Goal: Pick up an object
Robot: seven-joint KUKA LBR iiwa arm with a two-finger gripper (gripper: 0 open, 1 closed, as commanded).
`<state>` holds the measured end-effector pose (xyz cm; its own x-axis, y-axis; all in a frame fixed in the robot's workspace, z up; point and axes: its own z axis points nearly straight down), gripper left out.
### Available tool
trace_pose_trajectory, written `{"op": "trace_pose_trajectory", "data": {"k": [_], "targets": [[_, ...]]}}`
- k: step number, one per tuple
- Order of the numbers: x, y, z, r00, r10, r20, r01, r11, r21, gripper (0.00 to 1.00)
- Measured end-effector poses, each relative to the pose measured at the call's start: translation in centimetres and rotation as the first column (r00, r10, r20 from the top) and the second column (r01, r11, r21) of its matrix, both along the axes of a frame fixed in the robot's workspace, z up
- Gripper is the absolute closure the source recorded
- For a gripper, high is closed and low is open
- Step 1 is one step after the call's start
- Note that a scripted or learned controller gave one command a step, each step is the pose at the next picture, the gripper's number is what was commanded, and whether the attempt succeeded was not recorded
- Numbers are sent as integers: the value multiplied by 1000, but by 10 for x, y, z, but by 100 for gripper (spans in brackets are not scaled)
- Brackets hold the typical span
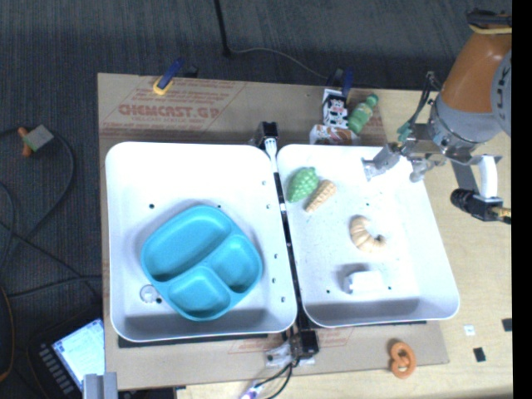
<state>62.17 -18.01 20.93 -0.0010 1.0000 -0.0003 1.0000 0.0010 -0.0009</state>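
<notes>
— So, where is the gripper (pixel 399 163)?
— Over the right bin's (pixel 432 223) far edge, fingers spread, nothing between them.
— And the objects?
— The croissant (pixel 366 232) lies mid-bin; the green toy (pixel 302 183) sits near the divider.

A divided plate (pixel 201 260) lies in the left bin (pixel 125 165). In the right bin (pixel 432 248), a toy lettuce (pixel 301 182) touches a toy corn cob (pixel 320 194) at far left; a croissant (pixel 365 232) lies mid-bin, with a small block (pixel 366 282) nearer. The gripper (pixel 399 163) hangs over the far right corner.
</notes>
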Motion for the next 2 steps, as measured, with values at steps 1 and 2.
{"op": "trace_pose_trajectory", "data": {"k": [1,2], "targets": [[-85,35,-122,1000,-1,6,1,1000,0,0],[-84,33,-112,1000,-3,10,3,1000,-5,100]]}}
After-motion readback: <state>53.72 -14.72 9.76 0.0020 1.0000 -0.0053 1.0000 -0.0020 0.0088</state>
